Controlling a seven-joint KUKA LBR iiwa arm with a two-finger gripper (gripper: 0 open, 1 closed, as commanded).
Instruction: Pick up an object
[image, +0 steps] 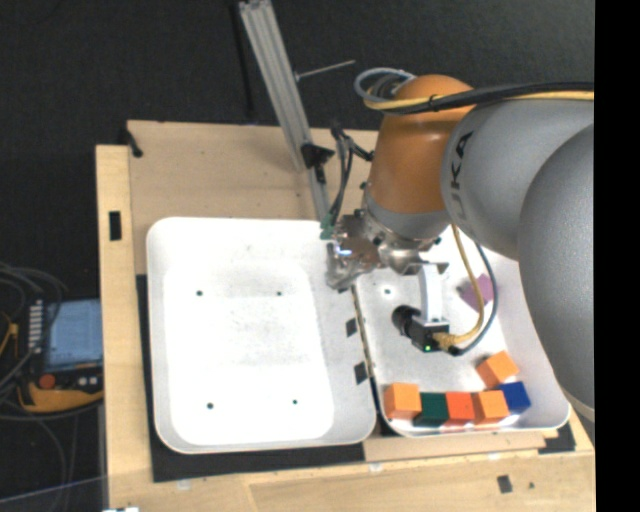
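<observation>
The grey arm (520, 190) reaches in from the right, its orange band (415, 150) hanging over the far end of the right bin (385, 340). The gripper (347, 262) sits low at that bin's left rim, just beside the left bin (160, 300); from this angle I cannot tell whether it is open or closed, and nothing shows in its grasp. The blocks lie well apart from it, along the right bin's near edge: an orange block (403, 399), a green block (433, 407), a red-orange block (460, 405), another orange one (491, 404) and a blue block (516, 396) in a row, with a tilted orange block (498, 368) just behind. A pale purple piece (478, 290) shows beside the arm. Both bins rest on the wooden worktop (230, 150).
</observation>
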